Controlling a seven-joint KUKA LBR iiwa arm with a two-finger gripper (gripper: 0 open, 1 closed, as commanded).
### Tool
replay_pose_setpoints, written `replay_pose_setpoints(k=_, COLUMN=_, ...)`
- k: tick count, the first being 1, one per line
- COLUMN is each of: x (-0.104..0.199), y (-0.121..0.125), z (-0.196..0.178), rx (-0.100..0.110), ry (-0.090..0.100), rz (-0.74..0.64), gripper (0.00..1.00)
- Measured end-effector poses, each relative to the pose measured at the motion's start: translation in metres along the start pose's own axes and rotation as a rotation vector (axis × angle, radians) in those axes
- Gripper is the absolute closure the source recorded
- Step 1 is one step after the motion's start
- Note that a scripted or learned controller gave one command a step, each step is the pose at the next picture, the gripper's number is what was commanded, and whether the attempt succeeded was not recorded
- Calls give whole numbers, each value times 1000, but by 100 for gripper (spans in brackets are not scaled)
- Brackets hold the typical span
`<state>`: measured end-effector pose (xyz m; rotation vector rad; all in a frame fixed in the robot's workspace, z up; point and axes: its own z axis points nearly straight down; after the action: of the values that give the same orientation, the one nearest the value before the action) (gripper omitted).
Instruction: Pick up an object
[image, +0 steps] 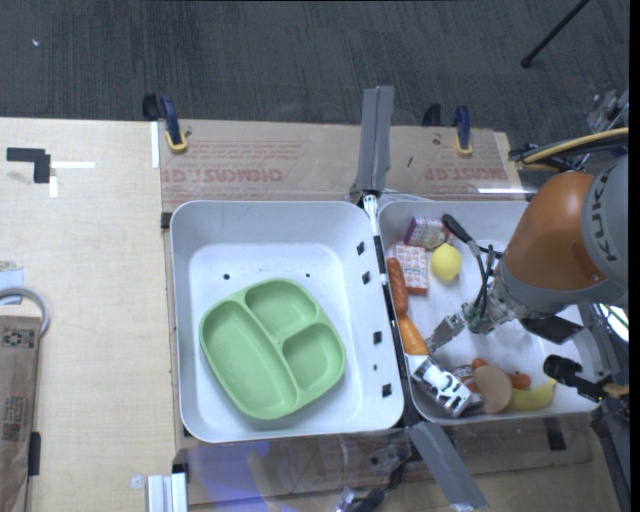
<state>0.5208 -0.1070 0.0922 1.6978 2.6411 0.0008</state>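
At the far left, a brown paper bag (18, 400) lies at the edge of the pale wooden bench (90, 290), with a thin metal ring just above it. Near the bench's top left corner sits a small black L-shaped marker (30, 162) beside strips of white tape.

The left bin (190, 300) comes next, a shallow white tub with rounded corners. In it lies a light green plate (272, 347) with three compartments, turned at an angle and resting toward the lower left of the bin floor. Behind both bins a sheet of brown cardboard (330, 160) with red print is held to the bench by two blue clamps with yellow jaws.

A grey metal bar (377, 140) stands where the two bins meet.

The right bin (500, 205) holds the loose objects for picking. Along its left wall lie an orange, carrot-like piece (398, 285) and another orange piece (412, 335) below it. A small printed packet (424, 233) sits near the top, and a yellow ball (446, 262) lies just beside it. At the lower edge are a black and white item (442, 385), a tan round object (491, 388) touching it, and a yellow banana-shaped thing (533, 397) to the right.

The arm (565, 245) reaches in from the right, its orange band over the bin. The gripper (462, 323) hangs low over the middle of the right bin, above bare floor between the yellow ball and the tan object. Whether it is parted or closed cannot be told, and nothing can be seen gripped in it.
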Motion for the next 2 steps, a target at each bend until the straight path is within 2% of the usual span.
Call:
replay_pose_setpoints(k=1, x=-45, y=83, z=1, rx=4, ry=0, rz=274, gripper=0)
replay_pose_setpoints(k=2, x=-45, y=84, z=-7, rx=5, ry=-1, rz=271, gripper=100)
